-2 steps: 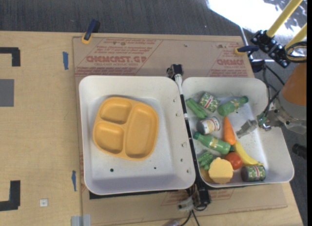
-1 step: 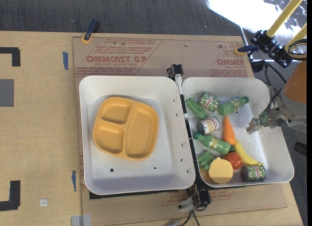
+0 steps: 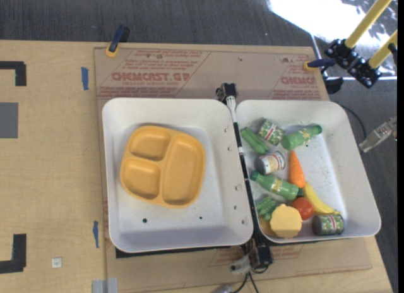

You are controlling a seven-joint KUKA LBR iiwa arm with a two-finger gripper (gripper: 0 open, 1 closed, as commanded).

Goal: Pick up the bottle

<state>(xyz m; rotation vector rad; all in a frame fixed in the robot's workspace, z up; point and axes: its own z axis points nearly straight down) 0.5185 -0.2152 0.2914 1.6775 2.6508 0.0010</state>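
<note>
On the counter, a yellow divided plastic plate (image 3: 164,165) is sitting in the shallow white left bin (image 3: 113,159). In the shallow white right bin (image 3: 356,178), the green plastic bottle with a pale label (image 3: 276,185) is lying flat among toy food, its long axis slanting from upper left to lower right, just beside an orange plastic carrot (image 3: 296,168). I am judging that, reaching in from the right, I should be closing across that axis.

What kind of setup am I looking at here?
Likely a lab pick-and-place bench: two white bins clamped onto cardboard, toy food like a green bottle, and a yellow divided tray.
</note>
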